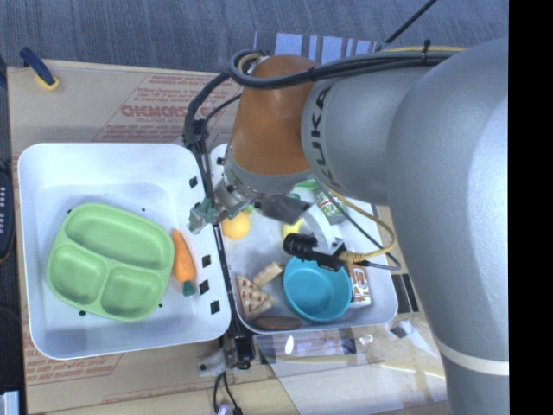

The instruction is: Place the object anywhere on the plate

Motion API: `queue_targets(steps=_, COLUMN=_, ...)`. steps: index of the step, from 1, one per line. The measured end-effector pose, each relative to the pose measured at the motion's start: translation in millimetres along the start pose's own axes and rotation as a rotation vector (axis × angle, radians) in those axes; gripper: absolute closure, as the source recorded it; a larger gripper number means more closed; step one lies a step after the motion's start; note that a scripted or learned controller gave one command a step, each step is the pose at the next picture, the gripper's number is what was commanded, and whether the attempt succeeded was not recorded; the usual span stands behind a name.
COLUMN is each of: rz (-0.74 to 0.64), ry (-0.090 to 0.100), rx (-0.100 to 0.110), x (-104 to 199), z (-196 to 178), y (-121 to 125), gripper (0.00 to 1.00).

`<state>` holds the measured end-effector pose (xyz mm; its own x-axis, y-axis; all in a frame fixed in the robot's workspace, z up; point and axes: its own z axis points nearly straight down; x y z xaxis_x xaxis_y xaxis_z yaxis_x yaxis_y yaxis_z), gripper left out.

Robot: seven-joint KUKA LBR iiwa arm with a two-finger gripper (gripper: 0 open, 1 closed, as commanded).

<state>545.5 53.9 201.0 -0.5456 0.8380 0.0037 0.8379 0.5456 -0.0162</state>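
Observation:
A green plate point(108, 262) with three compartments lies in the left bin point(52, 158), towards its left side. An orange carrot point(182, 258) lies on the bin floor just off the plate's right edge, its green end pointing to the front. My gripper point(210, 213) hangs over the wall between the two bins, above and right of the carrot and just left of a yellow fruit point(236, 226). The orange wrist band and the grey arm hide the gripper's upper part. I see nothing clearly held.
The right bin point(380, 314) holds a blue bowl point(317, 290), a pizza slice point(252, 295), a pale block point(268, 273), a brown piece point(278, 322) and a small packet point(360, 285). My arm covers that bin's back half.

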Motion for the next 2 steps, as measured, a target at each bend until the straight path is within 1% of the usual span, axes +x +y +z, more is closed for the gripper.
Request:
queue_targets(steps=1, rz=-0.001, ry=0.0, rx=0.001, x=0.0, z=0.2, y=-0.1, gripper=0.0)
queue_targets(steps=2, rz=-0.058, ry=0.002, rx=0.0, x=39.3, z=95.4, y=99.8, gripper=0.0)
